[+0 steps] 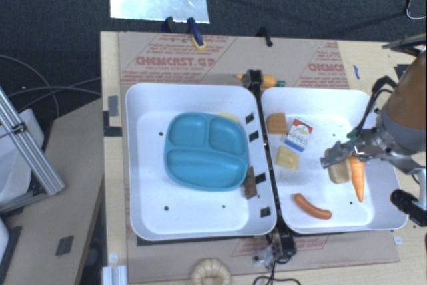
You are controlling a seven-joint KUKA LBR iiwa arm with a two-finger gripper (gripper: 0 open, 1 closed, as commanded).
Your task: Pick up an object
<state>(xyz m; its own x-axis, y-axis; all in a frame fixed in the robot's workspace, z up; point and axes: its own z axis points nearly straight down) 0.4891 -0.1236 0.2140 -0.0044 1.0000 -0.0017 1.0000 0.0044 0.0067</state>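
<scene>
The right bin (373, 220) holds several food toys. An orange carrot (357, 178) lies near its right side, with a tan lump (339, 173) just left of it. A red sausage (312, 206) lies near the front. A yellow wedge (287, 157), a small red, white and blue carton (299, 135) and an orange-brown block (276, 123) sit toward the left. My gripper (333, 158) reaches in from the right and hangs low over the tan lump's top edge, partly hiding it. Nothing shows held in it.
The left bin (143, 210) holds a blue divided plate (204, 150), with a small brown piece (251, 182) at its right edge. A black divider with clips (265, 163) runs between the bins. A yellow object (267, 81) sits behind the bins on the cardboard.
</scene>
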